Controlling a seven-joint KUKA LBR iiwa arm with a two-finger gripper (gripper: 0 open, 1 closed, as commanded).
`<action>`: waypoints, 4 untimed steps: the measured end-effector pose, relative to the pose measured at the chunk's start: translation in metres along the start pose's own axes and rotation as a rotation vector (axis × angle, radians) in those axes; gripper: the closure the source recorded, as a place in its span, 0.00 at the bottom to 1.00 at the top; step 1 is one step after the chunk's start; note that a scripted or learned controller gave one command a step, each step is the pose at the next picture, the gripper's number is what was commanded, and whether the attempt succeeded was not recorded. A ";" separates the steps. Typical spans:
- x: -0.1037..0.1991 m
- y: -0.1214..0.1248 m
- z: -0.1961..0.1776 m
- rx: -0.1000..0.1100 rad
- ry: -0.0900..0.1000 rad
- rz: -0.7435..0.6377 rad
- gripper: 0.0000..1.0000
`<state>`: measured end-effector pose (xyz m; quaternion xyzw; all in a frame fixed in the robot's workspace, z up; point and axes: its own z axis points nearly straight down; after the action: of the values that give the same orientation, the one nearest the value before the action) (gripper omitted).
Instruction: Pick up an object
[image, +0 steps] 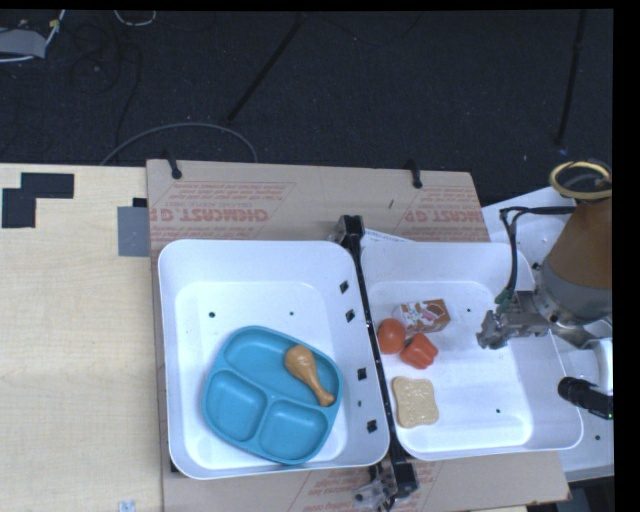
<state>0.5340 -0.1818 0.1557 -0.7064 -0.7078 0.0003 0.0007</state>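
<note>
Here the pincer (493, 331) hovers right of the tomato (391, 335).

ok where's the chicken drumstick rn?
The drumstick lies on the blue divided plate in the left bin, toward the plate's upper right, near the divider between the bins.

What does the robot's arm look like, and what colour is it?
The arm is chunky and round, orange-brown above and grey lower down, with a yellowish ring at its top. Its pincer is small, dark grey metal. A thin black cable loops alongside it.
</note>
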 end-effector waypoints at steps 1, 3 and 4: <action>0.000 0.009 -0.057 -0.003 -0.001 0.000 1.00; 0.044 -0.003 -0.061 0.003 0.001 0.001 1.00; 0.088 -0.016 -0.069 0.003 0.002 -0.001 1.00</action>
<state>0.5182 -0.0937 0.2244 -0.7059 -0.7083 0.0005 0.0024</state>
